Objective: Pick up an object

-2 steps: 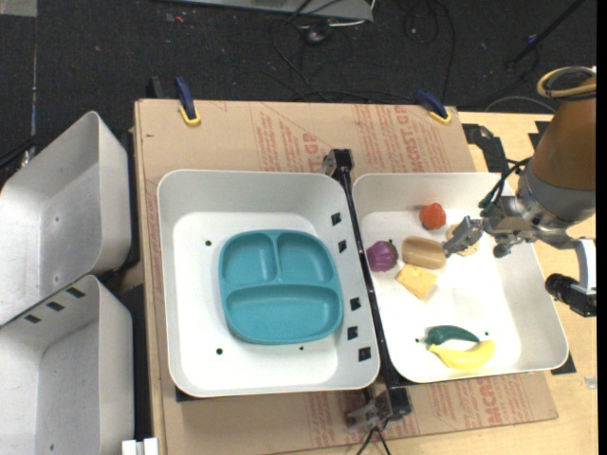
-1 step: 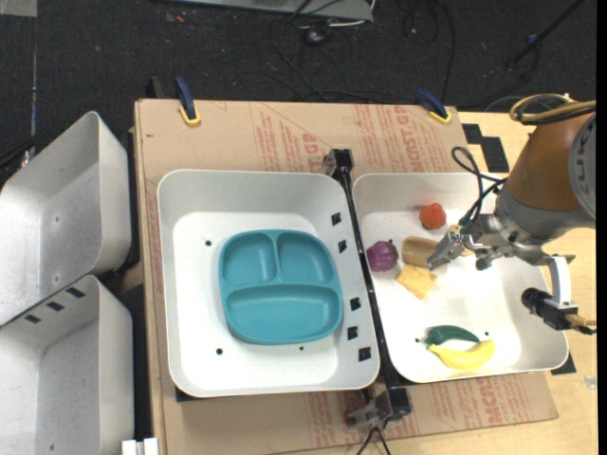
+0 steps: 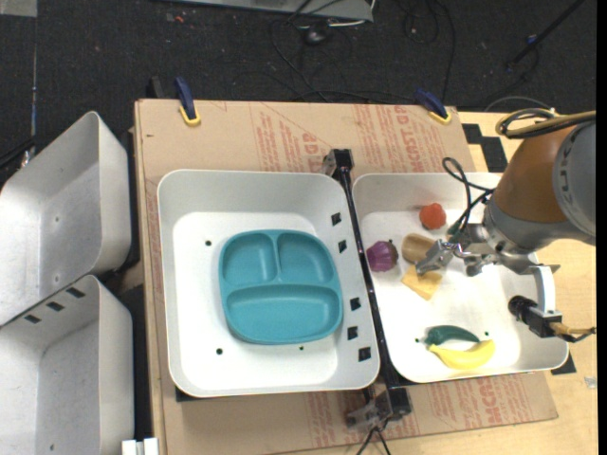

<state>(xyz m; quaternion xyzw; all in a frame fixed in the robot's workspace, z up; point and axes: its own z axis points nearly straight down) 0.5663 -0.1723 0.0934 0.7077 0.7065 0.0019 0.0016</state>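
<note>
Centrally, claw beside cheese wedge

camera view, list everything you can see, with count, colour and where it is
bins: 2, white, side by side on the bench
divided plate: 1, teal, in the left bin
red ball-like item: 1, red-orange, upper part of the right bin
purple item: 1, purple, right bin near the divider
brown item: 1, tan-brown, right bin, just left of the gripper
yellow wedge: 1, pale yellow, right bin, below the gripper
green item: 1, dark green, lower right bin, touching the banana
banana: 1, yellow, lower right bin
clamps: 2, blue and yellow, bench's far edge
spare trays: 2, white, left of the bench
arm: 1, grey with orange band, from the right
gripper: 1, metallic, over the right bin
</note>
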